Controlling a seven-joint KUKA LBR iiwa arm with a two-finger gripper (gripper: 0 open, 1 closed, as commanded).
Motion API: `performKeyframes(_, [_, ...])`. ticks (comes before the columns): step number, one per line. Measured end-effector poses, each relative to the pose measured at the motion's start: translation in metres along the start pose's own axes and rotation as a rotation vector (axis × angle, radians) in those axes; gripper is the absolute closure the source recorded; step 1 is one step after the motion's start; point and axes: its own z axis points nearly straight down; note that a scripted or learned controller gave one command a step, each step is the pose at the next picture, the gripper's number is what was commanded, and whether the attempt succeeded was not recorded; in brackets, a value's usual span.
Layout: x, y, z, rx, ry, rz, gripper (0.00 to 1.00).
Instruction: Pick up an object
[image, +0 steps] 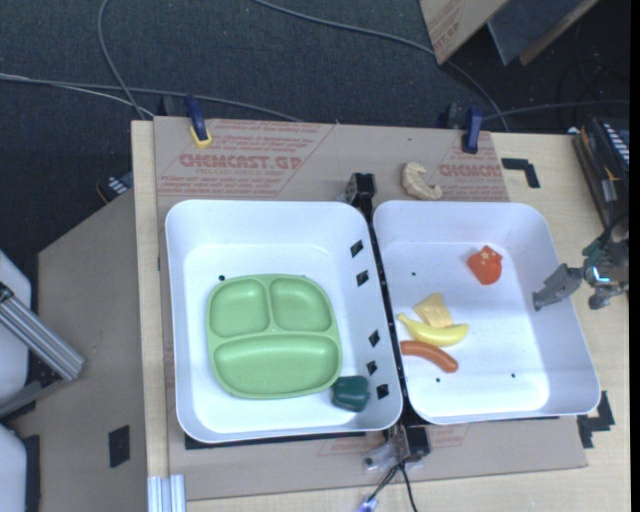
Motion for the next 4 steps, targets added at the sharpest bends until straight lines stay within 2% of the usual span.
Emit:
performKeyframes(1, [0.001, 0.003, -0.006, -0.012, -0.003, -0.004, 0.0])
performKeyframes(4, [-0.001, 0.019, 0.127, -0.008, -0.001, -0.004, 0.0])
